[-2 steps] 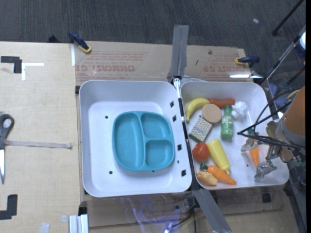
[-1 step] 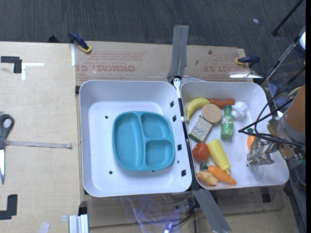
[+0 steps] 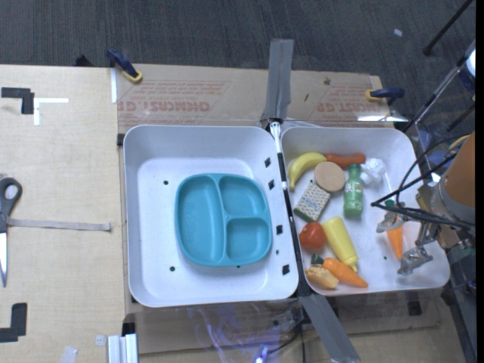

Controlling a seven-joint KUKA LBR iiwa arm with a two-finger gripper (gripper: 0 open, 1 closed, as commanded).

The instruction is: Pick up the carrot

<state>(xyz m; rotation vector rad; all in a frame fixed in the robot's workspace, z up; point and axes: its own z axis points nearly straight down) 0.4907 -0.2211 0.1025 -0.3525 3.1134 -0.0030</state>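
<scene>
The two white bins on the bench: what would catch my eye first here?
Probably the teal divided plate, alone in the left bin. Next, the heap of toy food in the right bin: a banana, a tomato, a green bottle and a carrot near the front. The gripper hangs over that bin's right side.

I see two smooth, glossy white plastic bins [image 3: 136, 203]. The teal divided plate [image 3: 224, 219] looks matt plastic. The bench [image 3: 60, 278] reads as pale, matt wood. The gripper [image 3: 404, 240] shows bare, shiny metal.
</scene>
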